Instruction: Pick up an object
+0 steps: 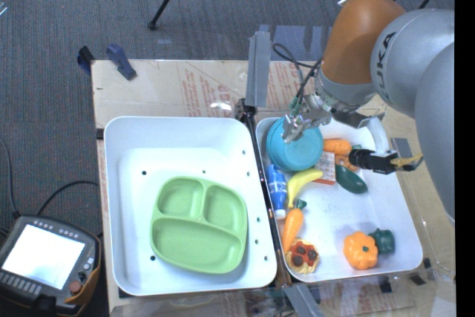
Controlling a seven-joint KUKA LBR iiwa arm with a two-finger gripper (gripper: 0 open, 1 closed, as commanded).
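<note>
Over right bin, gripper touches blue bowl.

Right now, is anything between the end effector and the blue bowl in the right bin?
Nothing visible. The end effector hangs directly over the blue bowl; the banana and carrot lie below it, off to the side.

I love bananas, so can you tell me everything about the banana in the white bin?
The banana is a small yellow toy, smooth and shiny like plastic, with a gentle curve. It lies flat in the right bin, near the left wall, slanting up toward the right. Its upper end lies against the blue bowl, and its lower end is by the blue bottle and just above the carrot.
</note>
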